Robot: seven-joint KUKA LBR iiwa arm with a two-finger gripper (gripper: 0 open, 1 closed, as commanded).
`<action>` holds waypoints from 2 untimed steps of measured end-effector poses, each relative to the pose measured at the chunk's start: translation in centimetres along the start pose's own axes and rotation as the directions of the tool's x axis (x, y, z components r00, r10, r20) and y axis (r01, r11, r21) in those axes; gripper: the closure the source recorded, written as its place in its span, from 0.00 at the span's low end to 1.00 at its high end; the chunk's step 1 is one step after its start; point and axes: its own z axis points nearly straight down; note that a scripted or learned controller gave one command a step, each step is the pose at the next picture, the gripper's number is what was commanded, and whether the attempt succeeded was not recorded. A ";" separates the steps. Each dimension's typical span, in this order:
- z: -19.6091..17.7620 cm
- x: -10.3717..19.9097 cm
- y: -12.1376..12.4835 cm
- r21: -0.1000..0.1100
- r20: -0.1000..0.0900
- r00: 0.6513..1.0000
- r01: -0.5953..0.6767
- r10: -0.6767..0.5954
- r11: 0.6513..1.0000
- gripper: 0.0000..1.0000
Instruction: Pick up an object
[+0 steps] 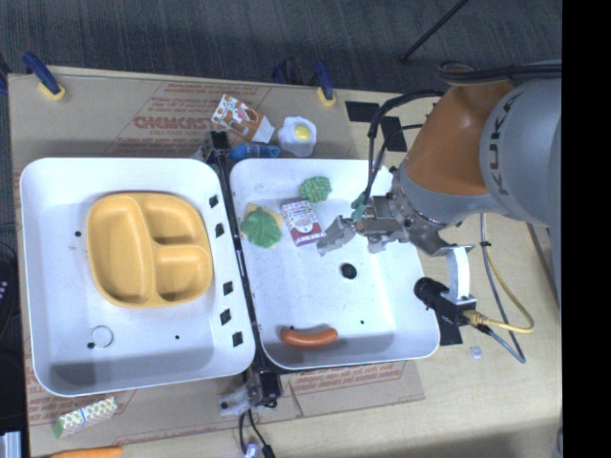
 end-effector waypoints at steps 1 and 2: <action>12.0 3.1 4.5 0.002 0.000 0.998 -0.069 0.069 0.998 0.00; 12.8 2.8 -2.4 0.001 -0.001 0.941 0.340 -0.340 0.941 0.00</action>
